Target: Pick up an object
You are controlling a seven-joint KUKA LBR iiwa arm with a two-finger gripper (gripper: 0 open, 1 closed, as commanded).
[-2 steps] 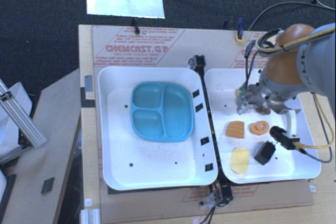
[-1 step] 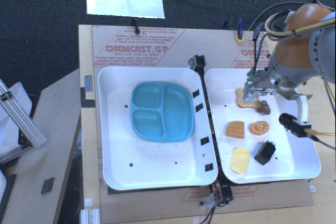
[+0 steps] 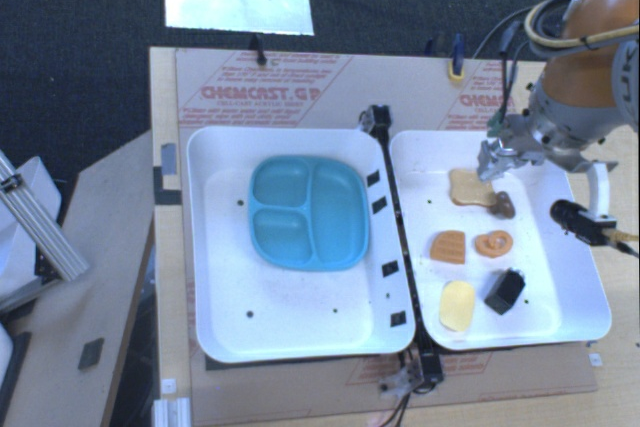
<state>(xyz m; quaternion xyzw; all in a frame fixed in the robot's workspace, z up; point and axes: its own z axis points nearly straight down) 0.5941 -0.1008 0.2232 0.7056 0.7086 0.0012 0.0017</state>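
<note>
The right bin (image 3: 570, 315) holds several small objects. A tan toast-shaped piece (image 3: 466, 187) lies at the back with a small brown lump (image 3: 504, 206) touching its right end. In front of them lie an orange square piece (image 3: 449, 247) and an orange round piece (image 3: 493, 243). Nearer the front lie a pale yellow piece (image 3: 457, 305) and a black block (image 3: 505, 291). My gripper (image 3: 494, 162) hangs over the back of the right bin, just above and right of the toast piece, and nothing is seen held in it.
A blue divided plate (image 3: 305, 212) lies in the left bin (image 3: 215, 315). A black-clipped divider (image 3: 390, 215) separates the two bins. A black cable end (image 3: 580, 220) juts over the right bin's right side. The arm's grey body (image 3: 590, 65) fills the upper right.
</note>
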